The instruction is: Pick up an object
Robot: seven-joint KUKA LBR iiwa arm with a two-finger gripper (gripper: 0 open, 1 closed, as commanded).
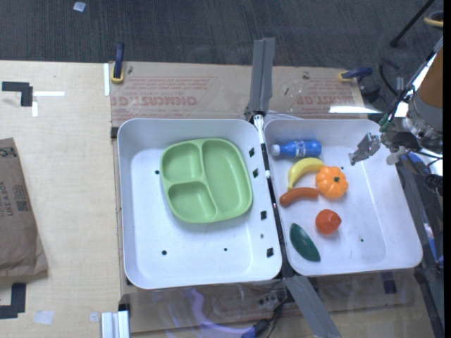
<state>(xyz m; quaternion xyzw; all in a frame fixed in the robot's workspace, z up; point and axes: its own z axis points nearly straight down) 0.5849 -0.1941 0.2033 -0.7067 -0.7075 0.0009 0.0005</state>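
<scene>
From my seat I see two white bins side by side on the bench. The left bin (141, 259) holds a green divided plate (206, 180), lying flat toward the back half of the bin, with three compartments facing up. The right bin (380, 238) carries all the small pieces: a blue bottle (297, 148) lies on its side near the back wall, a yellow banana (304, 170) sits just in front of it, and a small orange pumpkin (331, 182) rests touching the banana's right end. A reddish sausage (299, 196) lies just below the banana, a red tomato (328, 221) sits in front of the pumpkin, and a dark green pepper (304, 243) lies nearest the front wall. The arm comes in from the right, and its gripper (365, 148) hangs over the back right part of that bin, well apart from the pumpkin and the bottle, with nothing between its fingers. I cannot tell from this angle whether the claw is spread or closed. A brown paper bag (17, 206) lies on the bench at far left.
</scene>
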